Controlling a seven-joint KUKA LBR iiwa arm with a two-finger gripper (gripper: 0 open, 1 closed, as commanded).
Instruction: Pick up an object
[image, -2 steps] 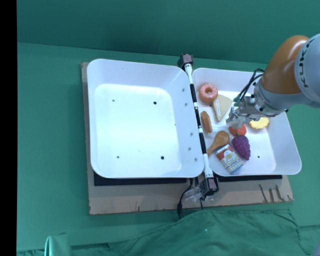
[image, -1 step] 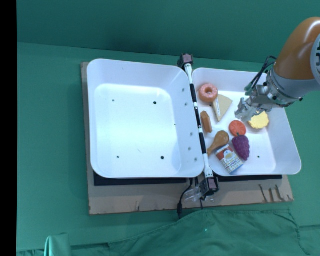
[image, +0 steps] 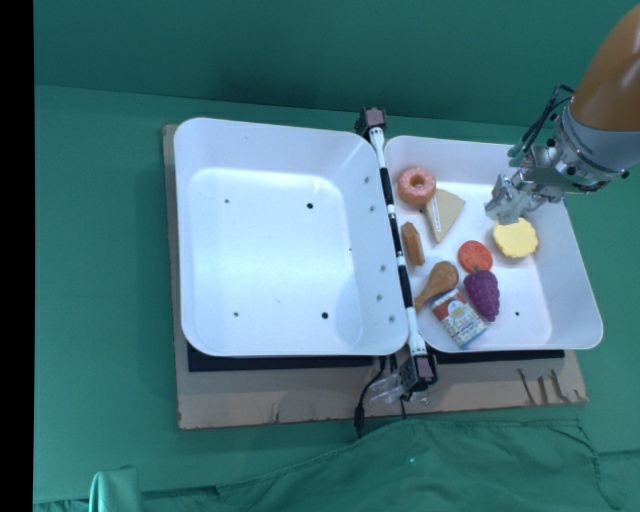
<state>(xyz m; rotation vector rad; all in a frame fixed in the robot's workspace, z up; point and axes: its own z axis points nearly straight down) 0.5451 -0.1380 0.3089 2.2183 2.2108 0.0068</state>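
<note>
Hand (image: 507, 207) above round yellow tart (image: 515, 238).

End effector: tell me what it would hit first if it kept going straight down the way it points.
Most likely the yellow pineapple slice, which lies just below the end effector in the right bin. Depth is unclear from this slanted view, so it might meet the bin floor beside it.

Two shallow white bins sit side by side on a green-covered bench. The left bin (image: 270, 250) holds nothing but a few dark specks; the right bin (image: 560, 320) holds the toy food — a pink donut (image: 416, 186), a cheese wedge (image: 443, 212), a sausage (image: 412, 243), a drumstick (image: 436, 284), a tomato (image: 475, 256), purple grapes (image: 482, 293), a small can (image: 459, 320) and a yellow pineapple slice (image: 515, 238). The gripper (image: 506, 205) hangs over the right bin — just above the pineapple slice.
</note>
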